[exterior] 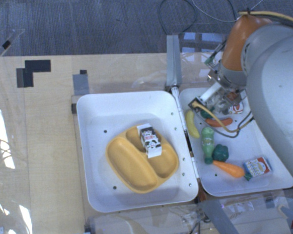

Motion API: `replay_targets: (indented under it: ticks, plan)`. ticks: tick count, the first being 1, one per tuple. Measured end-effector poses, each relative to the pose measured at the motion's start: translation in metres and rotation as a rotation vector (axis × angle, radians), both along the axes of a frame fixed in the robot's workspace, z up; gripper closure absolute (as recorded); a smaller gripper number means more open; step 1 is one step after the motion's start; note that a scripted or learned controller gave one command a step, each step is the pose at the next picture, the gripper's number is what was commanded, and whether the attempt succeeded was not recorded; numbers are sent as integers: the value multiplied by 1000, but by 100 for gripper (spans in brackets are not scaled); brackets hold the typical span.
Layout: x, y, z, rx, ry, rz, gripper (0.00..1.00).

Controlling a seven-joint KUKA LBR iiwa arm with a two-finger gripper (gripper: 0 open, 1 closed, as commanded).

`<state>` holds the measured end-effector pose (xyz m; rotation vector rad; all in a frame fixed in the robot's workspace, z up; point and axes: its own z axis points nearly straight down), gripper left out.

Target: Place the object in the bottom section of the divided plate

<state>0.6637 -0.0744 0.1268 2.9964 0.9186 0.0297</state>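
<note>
With a small printed carton (150, 141) already lying on the yellow divided plate (133, 170) well left of the gripper (212, 100), whose finger state I cannot tell, placement looks done and retreat remains.

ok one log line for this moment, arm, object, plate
arm: over right bin | carton: on yellow divided plate, across its divider | plate: left bin
</note>
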Motion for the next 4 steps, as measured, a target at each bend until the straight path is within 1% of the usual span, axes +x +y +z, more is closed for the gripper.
replay_targets:
  ticks: [1, 2, 3, 4]
  plan:
    - [0, -46, -39, 3, 14, -142, 100]
    - [-6, -56, -40, 2, 16, -1, 100]
    - [-43, -70, -39, 1, 14, 15, 100]
    - [-1, -65, -40, 2, 15, -75, 100]
